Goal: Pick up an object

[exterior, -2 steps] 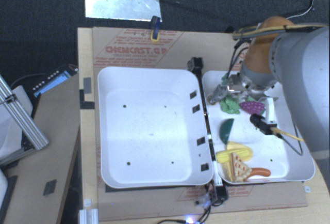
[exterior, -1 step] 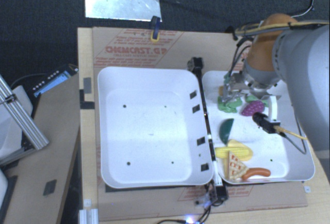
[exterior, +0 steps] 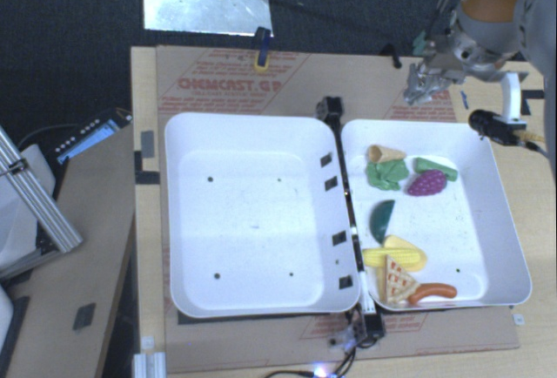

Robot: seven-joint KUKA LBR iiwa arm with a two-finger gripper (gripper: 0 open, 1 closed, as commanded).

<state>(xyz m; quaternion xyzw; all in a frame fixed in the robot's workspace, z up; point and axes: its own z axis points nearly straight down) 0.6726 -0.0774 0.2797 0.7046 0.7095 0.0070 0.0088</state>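
Jaws point(exterior: 424, 91) hanging above the tabletop point(exterior: 226, 80) just beyond the right bin point(exterior: 496, 211), their state impossible to tell. In that bin: purple grapes point(exterior: 427, 184), green leaf point(exterior: 386, 172), sausage point(exterior: 432, 291).

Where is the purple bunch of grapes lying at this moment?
The purple grapes lie in the right bin, toward its far side, just below a green piece and to the right of the green leafy piece.
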